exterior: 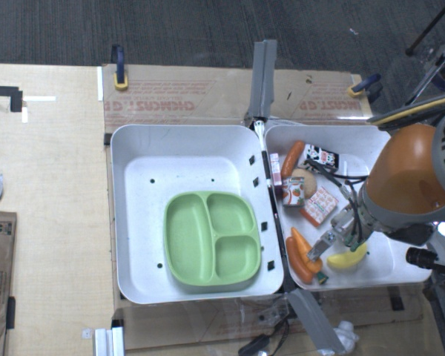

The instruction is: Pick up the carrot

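— Carrot (300, 257) lies nearest, at the right bin's (378, 275) front-left corner, against the wall. Banana (347, 258) just beside.

— Gripper (317, 253)?

— Hovering at the carrot's right flank. Open or closed, can't tell. Best to straddle it across its width, clear of wall and banana.

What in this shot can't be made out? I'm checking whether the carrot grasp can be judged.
- Gripper fingers: too small and blurred beside the carrot to judge.
- Right bin: its right part lies under the arm.
- Banana: partly covered by the gripper.
- Small packages: labels too small to read.
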Robot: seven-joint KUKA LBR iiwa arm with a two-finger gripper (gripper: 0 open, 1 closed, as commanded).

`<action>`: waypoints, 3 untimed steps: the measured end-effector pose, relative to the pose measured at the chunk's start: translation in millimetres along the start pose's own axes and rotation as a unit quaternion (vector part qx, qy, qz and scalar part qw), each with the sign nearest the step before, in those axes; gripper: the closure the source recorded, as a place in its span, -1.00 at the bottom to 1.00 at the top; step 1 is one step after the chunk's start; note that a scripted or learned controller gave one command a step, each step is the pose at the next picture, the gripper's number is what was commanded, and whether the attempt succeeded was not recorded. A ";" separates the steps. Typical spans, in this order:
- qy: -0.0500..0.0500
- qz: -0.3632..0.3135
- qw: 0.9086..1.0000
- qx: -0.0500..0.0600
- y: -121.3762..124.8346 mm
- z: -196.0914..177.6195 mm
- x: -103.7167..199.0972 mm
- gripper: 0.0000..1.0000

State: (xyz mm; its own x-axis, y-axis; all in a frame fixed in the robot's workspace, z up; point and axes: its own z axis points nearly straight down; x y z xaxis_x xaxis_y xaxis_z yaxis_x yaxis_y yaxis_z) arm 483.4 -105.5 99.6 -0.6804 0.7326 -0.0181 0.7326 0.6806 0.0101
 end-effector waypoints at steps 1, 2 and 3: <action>0.008 0.057 0.998 0.006 38.7 -99.2 10.5 -1.00; 0.001 0.007 1.000 -0.001 4.2 -7.3 1.3 -1.00; 0.000 -0.015 1.000 -0.002 6.1 -0.3 4.5 -1.00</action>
State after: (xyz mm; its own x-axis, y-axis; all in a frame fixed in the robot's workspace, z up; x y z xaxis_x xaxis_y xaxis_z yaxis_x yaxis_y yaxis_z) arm 484.8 -98.1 99.9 -0.7026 0.7113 -0.0179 0.7112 0.7029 0.0144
